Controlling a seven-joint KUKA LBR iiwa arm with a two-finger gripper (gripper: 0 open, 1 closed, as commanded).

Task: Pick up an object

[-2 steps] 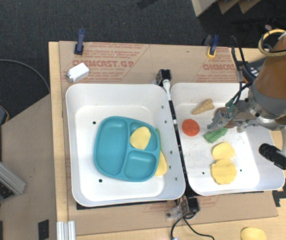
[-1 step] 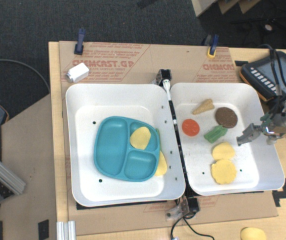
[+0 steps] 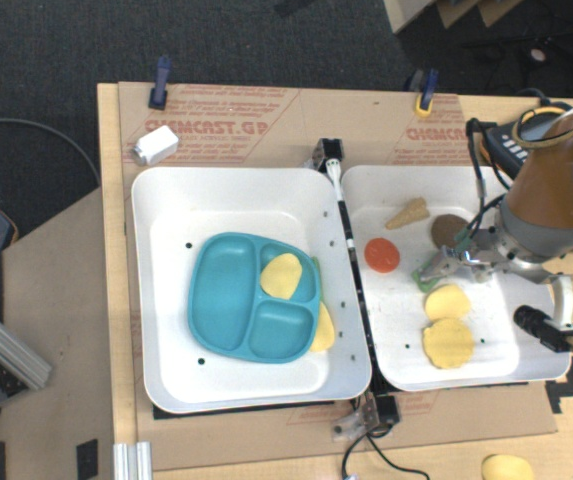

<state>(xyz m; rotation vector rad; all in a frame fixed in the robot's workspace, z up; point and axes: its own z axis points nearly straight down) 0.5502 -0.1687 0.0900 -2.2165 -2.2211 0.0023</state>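
Note:
In the right bin [image 3: 396, 368] my gripper [image 3: 450, 265] hangs low near the middle, reaching in from the right. A small green object [image 3: 427, 273] lies right at its tip, partly hidden by it. A brown round object [image 3: 448, 229] sits just behind the gripper, with a tan wedge [image 3: 407, 213] to its left. Left of the gripper rests a red round object [image 3: 382, 255]. Two yellow pieces [image 3: 447, 302] [image 3: 449, 343] lie in front of it.
The left bin [image 3: 166, 368] holds a blue divided tray [image 3: 236, 298] with a yellow piece [image 3: 282, 275] in one compartment and another yellow piece [image 3: 323, 330] at its right edge. A black divider [image 3: 344, 238] runs between the bins. A white block [image 3: 156, 145] lies on the board.

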